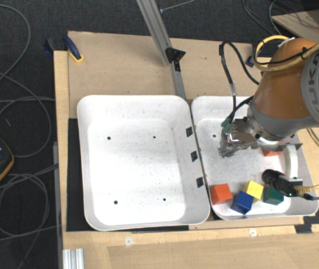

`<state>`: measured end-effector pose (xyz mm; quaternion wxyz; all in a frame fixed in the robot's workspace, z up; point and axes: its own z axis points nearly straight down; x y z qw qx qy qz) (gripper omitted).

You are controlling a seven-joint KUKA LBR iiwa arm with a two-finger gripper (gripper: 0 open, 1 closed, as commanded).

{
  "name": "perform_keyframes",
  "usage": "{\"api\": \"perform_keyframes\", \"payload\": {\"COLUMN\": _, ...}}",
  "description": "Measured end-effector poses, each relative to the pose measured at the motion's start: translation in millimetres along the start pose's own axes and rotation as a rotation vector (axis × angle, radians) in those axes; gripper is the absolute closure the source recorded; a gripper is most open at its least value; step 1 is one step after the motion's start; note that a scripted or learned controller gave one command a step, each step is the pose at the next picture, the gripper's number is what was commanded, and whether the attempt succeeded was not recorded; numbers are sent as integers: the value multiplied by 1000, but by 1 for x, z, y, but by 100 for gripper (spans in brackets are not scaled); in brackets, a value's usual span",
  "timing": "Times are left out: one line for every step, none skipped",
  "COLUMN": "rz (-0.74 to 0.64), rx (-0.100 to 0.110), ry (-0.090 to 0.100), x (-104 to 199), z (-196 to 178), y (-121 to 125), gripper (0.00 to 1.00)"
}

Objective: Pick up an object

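4 blocks (242, 196) crowd the right bin's (207, 116) front edge.

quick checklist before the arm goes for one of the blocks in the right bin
1. Blocks present in right bin: orange block, blue block, yellow block, green block - ok.
2. Gripper above a block: it sits over bare floor, up-view of them - not ok.
3. Room around target: blue and yellow touch, crowded at the near rim - not ok.
4. Orange block stands apart - ok.
5. Gripper state - cannot tell.
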<state>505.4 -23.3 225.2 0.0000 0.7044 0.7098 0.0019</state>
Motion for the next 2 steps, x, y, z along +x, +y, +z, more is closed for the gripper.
{"api": "perform_keyframes", "payload": {"rz": -1, "rx": 2, "ry": 0, "x": 63, "z": -3, "y": 13, "gripper": 100}}
{"api": "perform_keyframes", "payload": {"rz": 1, "rx": 3, "ry": 0, "x": 107, "z": -6, "y": 12, "gripper": 100}}
